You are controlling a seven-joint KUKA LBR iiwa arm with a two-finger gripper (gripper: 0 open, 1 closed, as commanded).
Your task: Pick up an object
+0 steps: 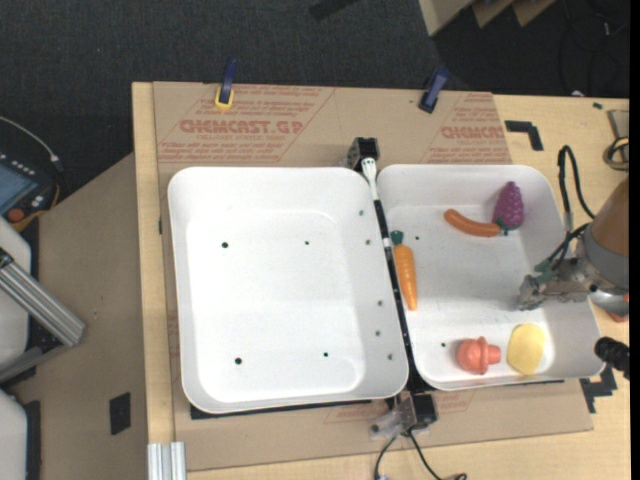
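Note:
The right bin [455,268] holds several toy foods. A purple grape bunch [509,204] lies at its back right, with an orange-red chili or sausage [470,224] just left of it. An orange carrot [404,274] lies along the bin's left wall. Near the front sit a pink-red toy [477,354] and a yellow lemon [527,348]. My gripper [535,291] hangs low at the bin's right side, just above the lemon and apart from it. Nothing shows between its tips.
The left bin [270,288] sits beside the right one on a cardboard sheet [300,118]. Two blue clamps [228,80] [434,88] hold the sheet's back edge. Cables run along the right bin's right rim [570,188].

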